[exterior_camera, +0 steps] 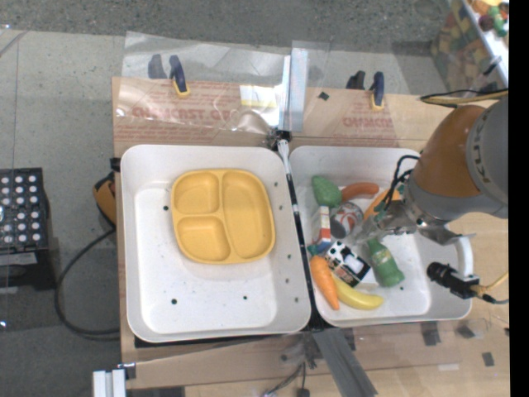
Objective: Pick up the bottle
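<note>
Nearest the camera, along the front edge of the right bin (446, 308), a banana (361, 298) lies flat with a carrot (324, 281) slanting just beside it on the left. Touching the banana's upper side sits a small black-and-white block (345, 263) that looks like a die or a printed box; which one cannot be told.

Just right of that block lies the bottle (384, 261), green with a pale cap end, tipped on its side and pointing up toward the claw. It rests on the floor of the right bin, near the middle.

The claw (387, 220) hangs directly above the bottle's upper end, reaching in from the right on the grey arm (488, 160) with its orange band (446, 151). Its fingers are lost among cables and clutter, so whether it is released or clenched cannot be told, and nothing shows clearly between them.

Further back in the same bin lie a round reddish-grey thing (347, 217), a white tube (324, 222) standing beside the dividing wall, a green pepper-like toy (326, 191) and an orange-red sausage shape (359, 191).

The left bin (145, 304) holds a yellow divided plate (223, 215) with three compartments, lying flat toward the bin's back half.

Beyond both bins, the surface (413, 114) carries a sheet of clear plastic (207, 73) held by two blue clamps (177, 74), one on each side.
</note>
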